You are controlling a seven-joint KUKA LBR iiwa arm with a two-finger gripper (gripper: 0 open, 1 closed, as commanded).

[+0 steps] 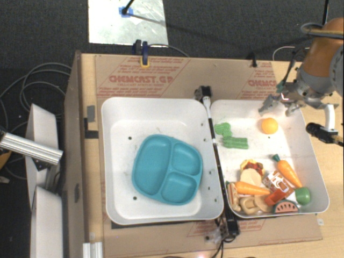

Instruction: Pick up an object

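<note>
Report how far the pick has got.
Done: nothing looks lifted; the orange ball, green pieces and the toy food pile all lie in the right bin. In hand: the gripper hangs open above that bin's far edge, near the ball, holding nothing. Left: descend, close on an object, lift it.

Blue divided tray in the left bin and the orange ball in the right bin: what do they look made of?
The blue divided tray looks like moulded plastic with a matte finish: one even colour, rounded compartment ridges, only soft highlights. The small orange ball seems smooth plastic or rubber, probably a toy fruit: uniform colour with a slight sheen. The view cannot settle whether it is hard or soft.
</note>
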